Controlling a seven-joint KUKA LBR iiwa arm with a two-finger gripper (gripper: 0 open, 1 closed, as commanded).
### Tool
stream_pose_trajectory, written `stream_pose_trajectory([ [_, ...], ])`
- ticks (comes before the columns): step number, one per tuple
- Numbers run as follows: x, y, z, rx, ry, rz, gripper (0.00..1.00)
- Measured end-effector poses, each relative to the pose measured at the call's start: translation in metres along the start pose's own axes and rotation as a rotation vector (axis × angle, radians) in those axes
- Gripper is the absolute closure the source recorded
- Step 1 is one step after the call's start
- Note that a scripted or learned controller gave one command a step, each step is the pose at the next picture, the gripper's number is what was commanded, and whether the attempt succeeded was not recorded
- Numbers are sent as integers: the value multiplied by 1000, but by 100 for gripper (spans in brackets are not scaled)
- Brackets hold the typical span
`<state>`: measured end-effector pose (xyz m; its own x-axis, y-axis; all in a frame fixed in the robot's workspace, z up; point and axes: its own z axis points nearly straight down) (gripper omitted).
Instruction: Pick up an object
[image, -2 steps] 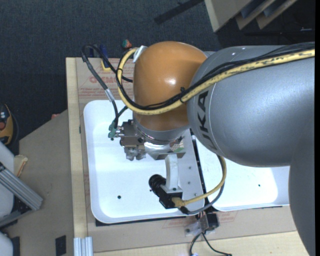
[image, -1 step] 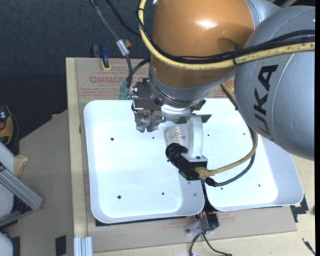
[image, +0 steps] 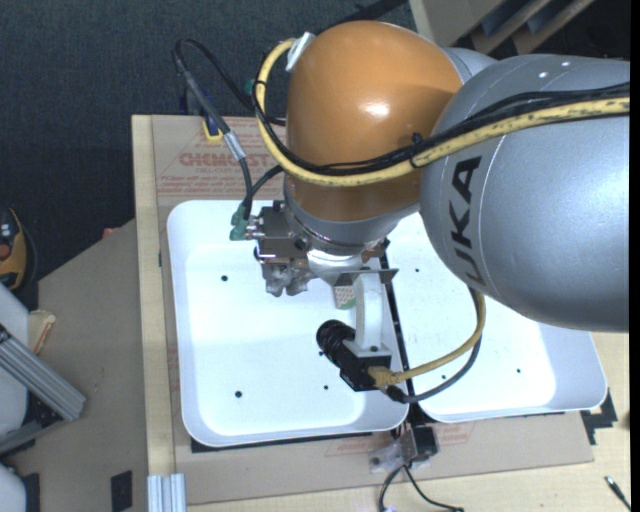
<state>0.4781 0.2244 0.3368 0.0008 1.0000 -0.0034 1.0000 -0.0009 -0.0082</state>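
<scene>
Arm (image: 480, 170): over left bin (image: 215, 330), frame centre. Tool (image: 345, 300): grip state unreadable. No object visible; lift clear, confirm target before descending.

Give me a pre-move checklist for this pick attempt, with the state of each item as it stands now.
1. Arm over the left bin: ok, its wrist hangs above that bin's right half.
2. Pincer location known: ok, it points down near the divider between the left bin and the right bin.
3. Pincer opening: cannot tell, the wrist hides it.
4. Object under the pincer: cannot tell, only a small patterned patch shows below the wrist.
5. Yellow cable free of the pincer: ok, it loops to the right of it.
</scene>
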Motion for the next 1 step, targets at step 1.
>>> stream_pose_trajectory([
  [1,0,1,-43,-12,6,-2,100],
])
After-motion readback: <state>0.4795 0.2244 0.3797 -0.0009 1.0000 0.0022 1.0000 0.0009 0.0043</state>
